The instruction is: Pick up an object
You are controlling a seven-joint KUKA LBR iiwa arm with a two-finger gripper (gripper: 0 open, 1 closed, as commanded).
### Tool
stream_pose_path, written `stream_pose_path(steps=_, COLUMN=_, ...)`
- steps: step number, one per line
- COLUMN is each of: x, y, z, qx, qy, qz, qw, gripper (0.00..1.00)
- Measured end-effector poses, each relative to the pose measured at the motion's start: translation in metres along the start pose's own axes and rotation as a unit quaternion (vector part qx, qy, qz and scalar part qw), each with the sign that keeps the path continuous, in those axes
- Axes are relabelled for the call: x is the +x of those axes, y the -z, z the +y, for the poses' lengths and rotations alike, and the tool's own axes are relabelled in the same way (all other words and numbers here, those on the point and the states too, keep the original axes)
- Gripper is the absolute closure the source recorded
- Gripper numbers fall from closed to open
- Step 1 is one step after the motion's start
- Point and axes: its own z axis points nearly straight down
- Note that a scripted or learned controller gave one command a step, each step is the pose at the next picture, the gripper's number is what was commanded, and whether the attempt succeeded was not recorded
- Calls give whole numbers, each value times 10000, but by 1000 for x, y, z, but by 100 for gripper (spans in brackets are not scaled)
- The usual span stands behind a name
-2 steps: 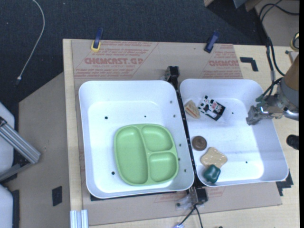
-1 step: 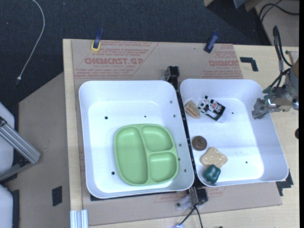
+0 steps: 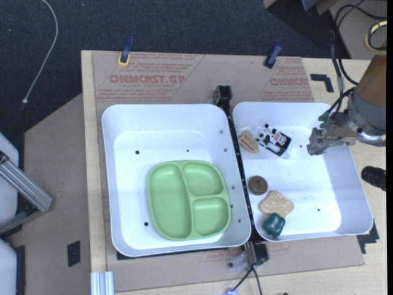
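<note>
In the right bin (image 3: 344, 183) lie a tan wedge-shaped piece (image 3: 248, 141), a black-and-white patterned object (image 3: 274, 139), a brown round disc (image 3: 257, 184), a tan cookie-like piece (image 3: 277, 203) and a dark green object (image 3: 274, 225). My gripper (image 3: 319, 141) hangs over the bin's upper right part, to the right of the patterned object and apart from it. I see nothing between its fingers, and how they stand is unclear.
The left bin (image 3: 123, 165) holds a green divided plate (image 3: 188, 198). A black divider clamp (image 3: 222, 94) sits between the bins at the back. Blue clips (image 3: 272, 54) hold the cardboard base. Cables trail along the right side.
</note>
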Motion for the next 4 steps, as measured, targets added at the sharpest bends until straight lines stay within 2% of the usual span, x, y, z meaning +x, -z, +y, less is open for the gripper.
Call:
stream_pose_path(steps=1, x=46, y=-9, z=-15, qx=12, qy=-18, qz=-5, qw=10000, gripper=100)
stream_pose_path(steps=3, x=148, y=-29, z=-28, qx=17, qy=-3, qz=0, qw=10000, gripper=100)
stream_pose_path(steps=4, x=204, y=-14, z=-29, qx=-11, qy=-2, qz=-8, qw=10000, gripper=100)
